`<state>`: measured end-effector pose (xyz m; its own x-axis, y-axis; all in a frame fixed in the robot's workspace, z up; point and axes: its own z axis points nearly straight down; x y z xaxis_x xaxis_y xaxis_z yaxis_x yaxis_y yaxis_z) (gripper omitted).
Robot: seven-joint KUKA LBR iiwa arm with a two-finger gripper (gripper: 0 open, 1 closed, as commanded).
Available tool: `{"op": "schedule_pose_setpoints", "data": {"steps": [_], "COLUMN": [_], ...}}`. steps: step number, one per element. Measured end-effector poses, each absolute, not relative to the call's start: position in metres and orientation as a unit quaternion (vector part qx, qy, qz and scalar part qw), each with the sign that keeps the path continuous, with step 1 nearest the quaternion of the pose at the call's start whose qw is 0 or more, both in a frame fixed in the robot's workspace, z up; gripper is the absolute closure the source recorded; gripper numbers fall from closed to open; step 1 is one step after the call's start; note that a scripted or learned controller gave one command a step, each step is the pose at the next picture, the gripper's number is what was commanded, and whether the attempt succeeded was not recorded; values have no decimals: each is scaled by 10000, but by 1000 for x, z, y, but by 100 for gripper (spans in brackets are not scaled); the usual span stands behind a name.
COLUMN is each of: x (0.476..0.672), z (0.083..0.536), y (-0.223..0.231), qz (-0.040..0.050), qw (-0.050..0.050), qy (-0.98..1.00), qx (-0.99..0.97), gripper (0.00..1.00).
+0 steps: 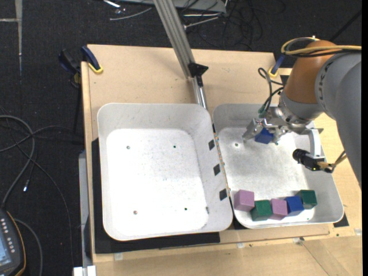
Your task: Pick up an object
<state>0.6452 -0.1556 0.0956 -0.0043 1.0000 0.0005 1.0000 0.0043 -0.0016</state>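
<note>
Along the near wall of the right bin (328, 211) lay a row of small blocks, touching or nearly touching one another: a light purple cube (244, 199) at the left end, then a dark green cube (261, 210), a second purple cube (279, 207), a blue cube (294, 203) and, at the right end, another green cube (309, 198). The row curved slightly, its middle sitting nearest the rim. Beyond the blocks the bin floor was bare and speckled.

To the left sat the left bin (109, 171), its right wall meeting the other bin's left wall along a seam marked by a few dark tabs.

Farther in, over the far part of the right bin, hung the gripper (264, 134) — its metal fingers pinched on a small blue block (264, 136), which showed between them, apparently just clear of the bin floor. That block was well apart from the row at the near wall. Behind it rose the grey arm (345, 91) with its orange band (305, 76), reaching in from the right, yellow cable looped over the top.

Both bins rested on a wooden bench (144, 73). At its far edge a slanted metal pole (175, 30) came down toward the seam between the bins, and a blue-and-yellow clamp (91, 59) gripped the far-left corner.
</note>
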Motion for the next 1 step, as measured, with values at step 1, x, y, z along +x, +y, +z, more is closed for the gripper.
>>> {"op": "schedule_pose_setpoints", "data": {"steps": [1], "x": [646], "z": [106], "y": [-158], "qz": [-1], "qw": [-12], "qy": [-7077], "qx": [-7066], "gripper": [100]}}
